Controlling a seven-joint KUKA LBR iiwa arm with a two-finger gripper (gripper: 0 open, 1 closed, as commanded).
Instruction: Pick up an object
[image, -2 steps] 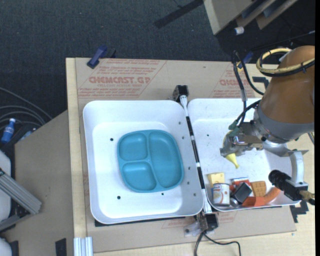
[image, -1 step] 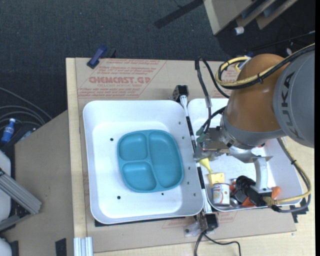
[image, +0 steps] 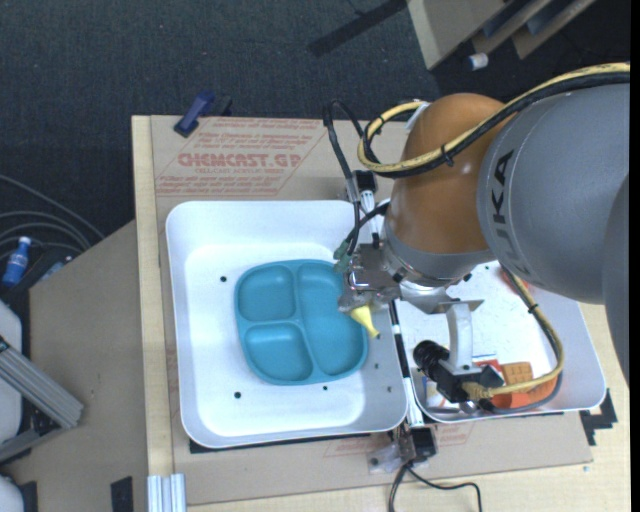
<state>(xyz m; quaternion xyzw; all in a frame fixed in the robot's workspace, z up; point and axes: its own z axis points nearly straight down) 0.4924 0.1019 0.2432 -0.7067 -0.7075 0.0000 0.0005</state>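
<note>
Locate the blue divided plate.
The blue plate lies in the left bin, toward its right side, with the arm over its right edge.

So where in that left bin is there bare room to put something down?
Bare white floor runs along the left bin's left wall and its front edge, beside the blue divided plate. It is crowded at the right, where a small yellow piece lies under the arm.

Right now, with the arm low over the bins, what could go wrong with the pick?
1. The arm hides the gripper, so a miss may go unseen.
2. The yellow piece lies at the blue tray edge; it could slip off.
3. The cables hang over the right bin and might snag.
</note>
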